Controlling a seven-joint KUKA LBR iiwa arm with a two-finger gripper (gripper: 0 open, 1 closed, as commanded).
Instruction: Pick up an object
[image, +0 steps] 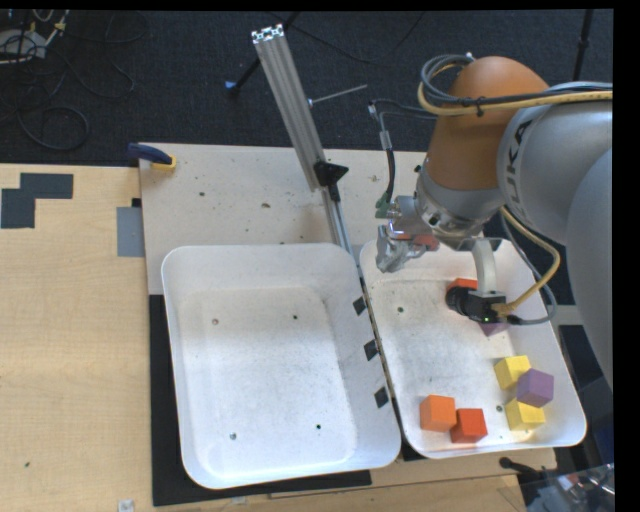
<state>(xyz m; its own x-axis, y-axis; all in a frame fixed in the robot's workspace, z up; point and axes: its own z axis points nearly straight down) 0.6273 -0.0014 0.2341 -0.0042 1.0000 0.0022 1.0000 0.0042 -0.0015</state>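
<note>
The end effector (400, 245) hangs over the far left corner of the right-hand shallow white bin (420, 340); whether it is open or closed cannot be told. Along the near edge of that bin lie an orange cube (437, 412) touching a red-orange cube (469, 425), and near them, toward the right wall, two yellow blocks (511, 371) (524, 415) and a purple block (536, 387). The left-hand shallow white bin (200, 280) sits beside it on the desk (230, 190).

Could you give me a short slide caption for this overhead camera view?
Grey robot arm reaching over the right bin, where orange, red, yellow and purple blocks sit.
</note>
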